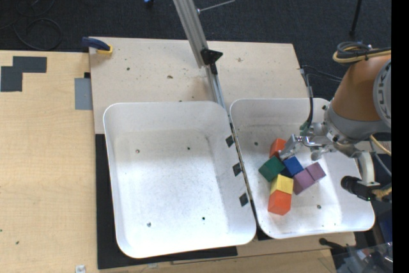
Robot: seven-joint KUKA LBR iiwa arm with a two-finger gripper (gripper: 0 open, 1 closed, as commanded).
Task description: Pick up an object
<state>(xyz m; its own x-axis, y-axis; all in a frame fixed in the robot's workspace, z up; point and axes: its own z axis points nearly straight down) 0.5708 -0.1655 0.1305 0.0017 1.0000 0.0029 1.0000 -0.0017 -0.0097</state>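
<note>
Several coloured blocks lie clustered in the right bin (319, 220): a small orange-red block (277, 146), a green one (271, 169), a blue one (293, 165), a purple one (308, 176), a yellow one (282, 185) and an orange one (279, 202). My gripper (301, 143) hangs low over the cluster's upper edge, just above the blue block and right of the orange-red block. Its metal tip partly hides the blocks beneath it. I see no block lifted off the bin floor.
The left bin (128, 137) adjoins the right bin, with black clips along the shared wall (234, 160). A slanted aluminium rail (192, 22) rises behind the bins. The arm's orange band (358, 93) and cables crowd the right bin's right side.
</note>
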